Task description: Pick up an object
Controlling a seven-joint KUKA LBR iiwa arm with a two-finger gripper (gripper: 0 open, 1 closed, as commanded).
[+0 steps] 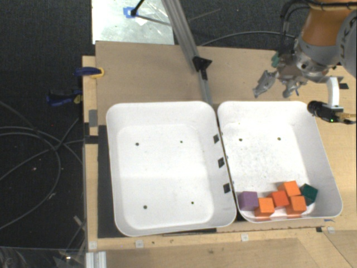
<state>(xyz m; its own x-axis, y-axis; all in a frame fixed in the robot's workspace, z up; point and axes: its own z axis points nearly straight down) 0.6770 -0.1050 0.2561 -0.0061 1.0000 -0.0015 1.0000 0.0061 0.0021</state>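
Note:
Small blocks lie bunched at the near edge of the right bin: a purple block, several orange blocks and a dark green block. My gripper hangs high above the far edge of that bin, well away from the blocks. Its two fingers are spread apart with nothing between them.
The left bin sits beside the right one, joined by dark clips along the seam. A grey metal pole slants over the bench from the top. Clamps grip the bench's left edge, and cables lie on the floor.

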